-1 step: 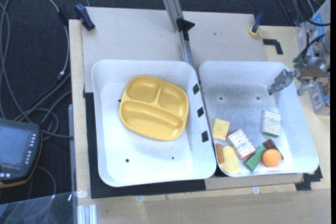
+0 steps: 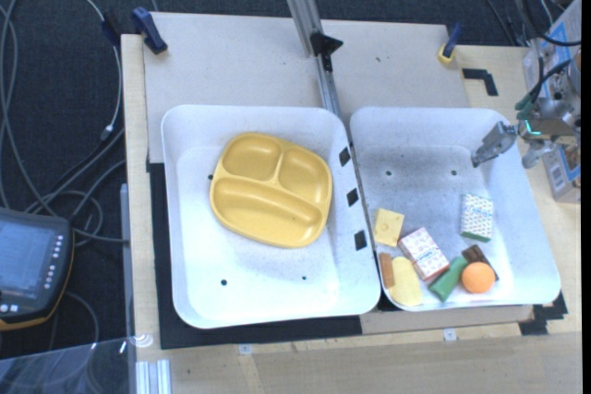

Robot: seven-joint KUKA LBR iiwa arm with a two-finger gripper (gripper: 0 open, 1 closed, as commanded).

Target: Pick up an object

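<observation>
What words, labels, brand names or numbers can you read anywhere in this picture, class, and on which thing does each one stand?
None can be read.
Red-and-white box: printing too small and blurred.
Patterned green-and-white packet: pattern, no legible letters.
Handheld screen at the left edge: display blurred.

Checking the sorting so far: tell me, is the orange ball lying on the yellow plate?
No, the orange ball lies in the right bin, and the yellow plate is in the left.

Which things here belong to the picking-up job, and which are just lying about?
Job: pincer; right bin; in it, orange ball, green block, patterned packet, red-and-white box, yellow wedge.

Lying about: yellow divided plate in the left bin; blue clamp; handheld screen; cables.
</observation>
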